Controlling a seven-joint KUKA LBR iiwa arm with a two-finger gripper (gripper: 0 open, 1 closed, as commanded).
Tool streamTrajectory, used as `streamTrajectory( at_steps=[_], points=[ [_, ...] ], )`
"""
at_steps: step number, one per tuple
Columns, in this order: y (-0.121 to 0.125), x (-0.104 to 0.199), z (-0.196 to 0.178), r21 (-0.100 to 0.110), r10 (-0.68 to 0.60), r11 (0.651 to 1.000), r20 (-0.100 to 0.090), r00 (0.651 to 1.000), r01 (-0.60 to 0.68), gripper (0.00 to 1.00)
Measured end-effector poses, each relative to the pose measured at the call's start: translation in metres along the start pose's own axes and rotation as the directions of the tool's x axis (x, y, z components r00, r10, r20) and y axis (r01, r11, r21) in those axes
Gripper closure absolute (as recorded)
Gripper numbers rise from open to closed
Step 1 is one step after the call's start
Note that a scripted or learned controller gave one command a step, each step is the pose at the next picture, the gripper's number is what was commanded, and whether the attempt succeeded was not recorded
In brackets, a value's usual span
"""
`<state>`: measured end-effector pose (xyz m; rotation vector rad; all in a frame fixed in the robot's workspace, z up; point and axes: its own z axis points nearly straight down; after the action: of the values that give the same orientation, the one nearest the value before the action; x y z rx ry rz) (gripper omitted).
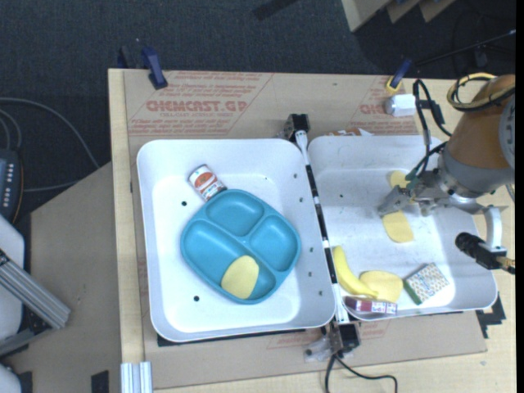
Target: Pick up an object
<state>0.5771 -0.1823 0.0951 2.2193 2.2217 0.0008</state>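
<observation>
My gripper (pixel 404 204) is low in the right bin (pixel 360 158), near its middle, on the grey arm with the orange band (pixel 479 133) that comes in from the right. Just below the gripper lies a flat yellow piece (pixel 399 228), very close to it or touching it. A small yellow object (pixel 398 178) sits just behind the gripper. Along the bin's front lie a banana (pixel 345 272), a round yellow fruit (pixel 381 284), a speckled block (pixel 427 283) and a small red and white can (pixel 370 306). Nothing is visibly lifted.
The left bin (pixel 160 219) holds a blue divided plate (pixel 239 244) with a yellow object (pixel 240 277) in its front compartment, and a small can (pixel 205 182) behind the plate. A ridge (pixel 315 211) separates the bins. Cables (pixel 426 109) hang near the arm.
</observation>
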Motion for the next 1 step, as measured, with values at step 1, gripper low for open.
streamTrajectory(
  at_steps=[1],
  points=[
    [-0.0211, 0.0309, 0.0106, 0.003, 0.000, 1.000, -0.002, 1.000, 0.000, 0.00]
  ],
)
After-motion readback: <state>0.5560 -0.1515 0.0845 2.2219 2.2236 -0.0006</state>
